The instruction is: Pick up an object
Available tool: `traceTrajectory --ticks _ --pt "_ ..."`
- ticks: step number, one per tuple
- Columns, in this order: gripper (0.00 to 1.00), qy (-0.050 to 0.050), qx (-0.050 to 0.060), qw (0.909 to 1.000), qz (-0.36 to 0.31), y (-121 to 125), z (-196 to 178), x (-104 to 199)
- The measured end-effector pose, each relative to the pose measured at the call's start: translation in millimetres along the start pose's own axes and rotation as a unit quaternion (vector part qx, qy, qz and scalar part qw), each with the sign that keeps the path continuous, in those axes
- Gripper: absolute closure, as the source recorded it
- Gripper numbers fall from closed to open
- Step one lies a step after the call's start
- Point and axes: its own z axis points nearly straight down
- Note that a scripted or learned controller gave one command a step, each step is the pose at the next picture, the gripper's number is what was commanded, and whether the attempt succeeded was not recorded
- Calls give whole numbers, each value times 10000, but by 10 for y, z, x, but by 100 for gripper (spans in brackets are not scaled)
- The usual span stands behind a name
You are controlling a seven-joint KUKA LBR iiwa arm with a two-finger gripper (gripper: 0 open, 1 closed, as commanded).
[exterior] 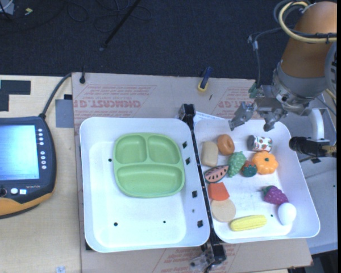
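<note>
My gripper hangs over the far edge of the right bin, fingers spread open with nothing between them. Below it lie several toy foods: a doughnut, a small can, an orange pumpkin, a green broccoli, a watermelon slice, a beige bread piece, purple grapes, a white egg, a yellow corn cob, a red piece and a tan disc.
The left bin holds a green divided plate. A tablet controller sits at the far left on the bench. A black divider runs between the bins. A blue-yellow clip lies behind them.
</note>
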Motion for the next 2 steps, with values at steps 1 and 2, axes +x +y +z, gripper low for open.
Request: traceTrajectory --ticks 1,2 --pt "0 -3 -53 10000 -8 16 -69 0" --pt "0 -2 -30 10000 -23 112 469 58"
